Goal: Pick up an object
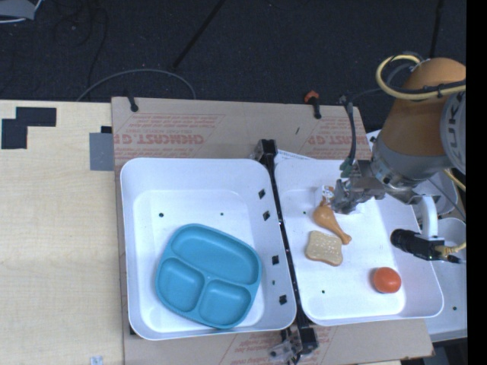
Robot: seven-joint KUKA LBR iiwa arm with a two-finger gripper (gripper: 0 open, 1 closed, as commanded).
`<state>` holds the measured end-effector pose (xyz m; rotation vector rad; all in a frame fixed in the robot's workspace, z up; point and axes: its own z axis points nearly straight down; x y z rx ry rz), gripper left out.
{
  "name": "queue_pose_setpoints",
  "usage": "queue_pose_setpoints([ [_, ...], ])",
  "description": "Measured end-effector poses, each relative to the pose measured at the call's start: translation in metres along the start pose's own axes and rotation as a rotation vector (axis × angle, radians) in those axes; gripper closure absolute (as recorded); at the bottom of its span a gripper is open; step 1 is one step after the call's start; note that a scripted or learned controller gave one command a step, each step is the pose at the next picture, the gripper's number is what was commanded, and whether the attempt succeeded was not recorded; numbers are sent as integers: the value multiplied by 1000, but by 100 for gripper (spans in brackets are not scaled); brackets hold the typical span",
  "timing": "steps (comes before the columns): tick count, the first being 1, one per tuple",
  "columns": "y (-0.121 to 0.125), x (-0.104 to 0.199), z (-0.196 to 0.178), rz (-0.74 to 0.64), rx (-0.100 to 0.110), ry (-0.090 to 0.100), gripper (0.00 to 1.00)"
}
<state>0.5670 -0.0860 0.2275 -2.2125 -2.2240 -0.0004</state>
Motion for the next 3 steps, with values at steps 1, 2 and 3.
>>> queue_pose_setpoints([
  [1, 0, 51, -7, 0, -1, -1, 100],
  [2, -8, 100, -14, 1, 1, -1, 100],
  [3, -14, 153, 1, 1, 3, -2, 100],
])
